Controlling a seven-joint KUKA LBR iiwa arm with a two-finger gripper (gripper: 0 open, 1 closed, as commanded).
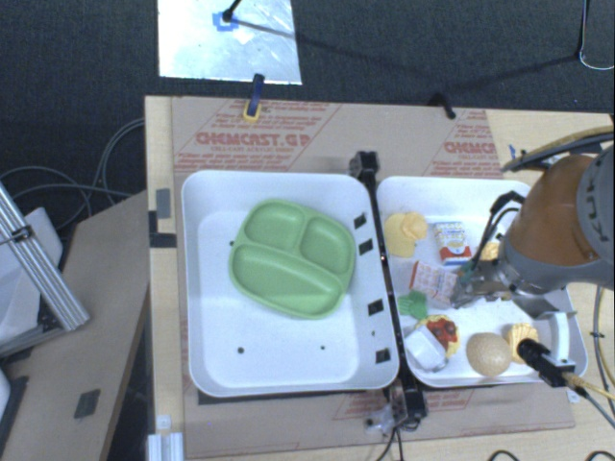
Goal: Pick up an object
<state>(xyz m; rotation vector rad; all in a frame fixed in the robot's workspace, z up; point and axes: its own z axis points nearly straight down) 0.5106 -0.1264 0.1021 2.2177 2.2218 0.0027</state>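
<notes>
Hand (pixel 468 286) low in the right bin (pixel 461 188), over a red-and-white packet (pixel 430 279) mid-bin, flat and crinkled; can't tell its grip. Green divided plate (pixel 291 256) fills the left bin (pixel 207 286)

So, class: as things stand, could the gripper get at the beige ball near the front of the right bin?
Probably yes. The beige ball lies uncovered close to the gripper, nothing on top; a red-topped item and a yellow piece crowd its sides.
</notes>
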